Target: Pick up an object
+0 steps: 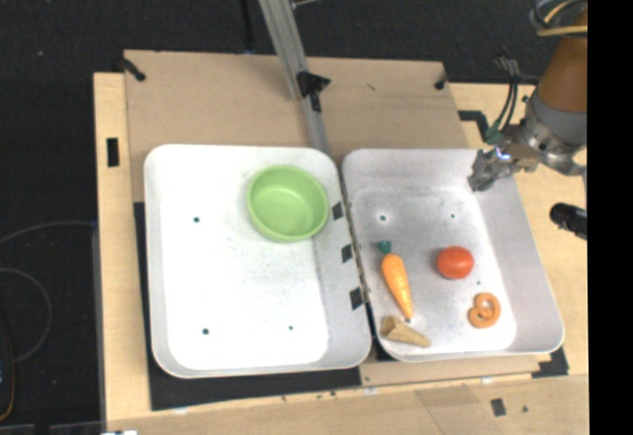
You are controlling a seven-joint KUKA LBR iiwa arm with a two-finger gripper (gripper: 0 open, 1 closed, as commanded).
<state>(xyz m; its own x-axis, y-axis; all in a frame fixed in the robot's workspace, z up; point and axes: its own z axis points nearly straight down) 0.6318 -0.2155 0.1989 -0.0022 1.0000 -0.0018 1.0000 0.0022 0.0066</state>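
Nearest the camera, at the right bin's (514,225) six o'clock edge, a small tan wedge (404,331) lies at the tip of the carrot (398,285), close enough that they may touch. At four o'clock of the carrot, well apart, sits an orange ring-shaped piece (485,309); the red tomato (455,262) is just at its eleven o'clock. Over in the left bin (178,255), a green bowl (288,204) rests toward twelve o'clock. Farthest back, the gripper (485,169) hovers at the right bin's one o'clock corner, clear of every object, carrying nothing; spread or pressed together, I cannot tell. The risks from here: the tomato likely rolls off a glancing pinch, and the carrot hugs the left wall, so a finger could catch the rim.
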